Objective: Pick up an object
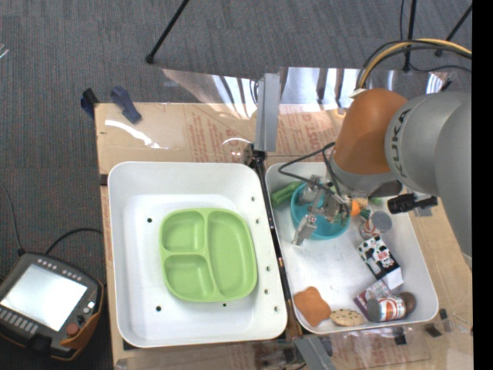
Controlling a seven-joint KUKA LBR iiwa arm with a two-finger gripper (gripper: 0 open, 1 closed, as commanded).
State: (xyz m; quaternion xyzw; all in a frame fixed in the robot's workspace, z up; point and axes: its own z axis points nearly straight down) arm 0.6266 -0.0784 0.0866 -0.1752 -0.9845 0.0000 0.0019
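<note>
Arm over the right bin, jaws low above a teal bowl.

The worktop (pixel 192 133) bears two bins: the left bin (pixel 131 206) holds a green divided tray (pixel 208 253); in the right bin (pixel 339 276) the gripper (pixel 308 226) hangs with jaws spread, touching or just over the teal bowl (pixel 327 223) at the bin's far end. Nearer lie a cow-patterned carton (pixel 377 254), a can (pixel 389 307) and a cookie (pixel 347 317); "KUKA" shows partly on the arm.

green divided plate (pixel 208 254) in left bin (pixel 127 191), handheld control pendant (pixel 46 305) on floor, blue clamps (pixel 123 103)
</note>
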